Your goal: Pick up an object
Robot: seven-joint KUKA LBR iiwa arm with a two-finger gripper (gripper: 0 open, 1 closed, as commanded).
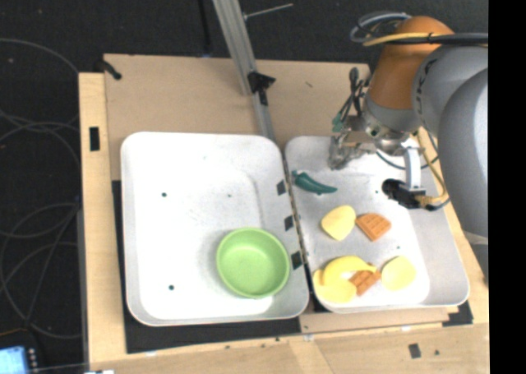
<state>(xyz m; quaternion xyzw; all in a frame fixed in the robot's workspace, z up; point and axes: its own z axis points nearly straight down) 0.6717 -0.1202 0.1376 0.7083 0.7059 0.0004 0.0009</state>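
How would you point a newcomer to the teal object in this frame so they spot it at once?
Start at the right bin, the one holding the yellow and orange pieces. Look to its upper left part, close to the divider between the two bins, above the yellow piece. The teal object lies there by itself: slim, elongated and dark green-blue, unlike its rounded yellow and blocky orange neighbours.

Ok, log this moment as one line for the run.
gripper: over right bin far end, holding nothing | teal piece: nearest | green bowl: left bin
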